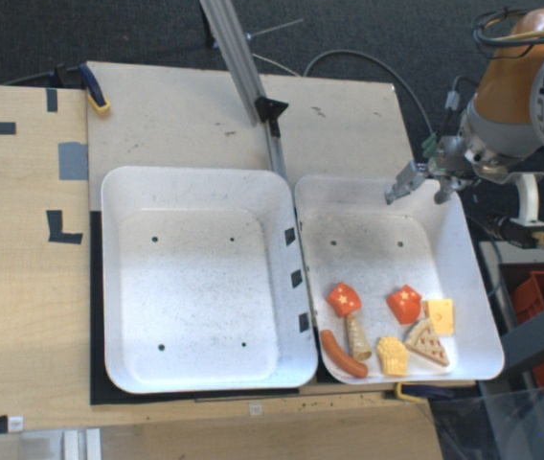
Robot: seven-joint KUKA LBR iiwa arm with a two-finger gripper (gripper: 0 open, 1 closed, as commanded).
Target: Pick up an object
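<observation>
Toy food cluster point(392, 329) sits at 6 o'clock in the right bin point(473, 257), pieces touching. Gripper point(416, 186) is near the bin's 12 o'clock rim, well apart from it; fingers look spread and empty, though the view is blurry. Risk: a descent into the pile may pinch two pieces or nudge them away.

Left bin point(128, 257), white, speckled. Metal pole point(237, 60) slants from top toward bins' junction. Blue-yellow clamp point(93, 88) at bench's far-left corner. Grey tape patch point(73, 159) on wooden board point(13, 286). Cable point(368, 65) loops over bench.
</observation>
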